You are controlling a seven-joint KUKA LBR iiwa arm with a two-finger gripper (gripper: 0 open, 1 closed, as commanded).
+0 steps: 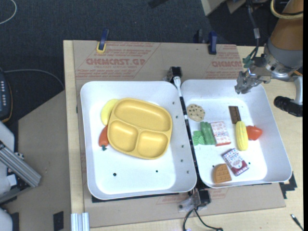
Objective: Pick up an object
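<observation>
The shallow white right-hand bin (274,150) holds the small toy foods. Of these, the yellow plastic corn cob (241,135), lying lengthwise beside a red toy pepper (254,132), looks light, rigid and slightly slick; pinching across its narrow middle seems safest. The grey arm's gripper (244,84) hangs over the bin's far edge, well apart from the cob; whether it is open or closed I cannot tell.

arm reaching in from the upper right

the grey arm with its orange band slants down and leftward, ending in the claw (244,85), which hangs low with its dark tip pointing down; nothing shows gripped in it.
</observation>
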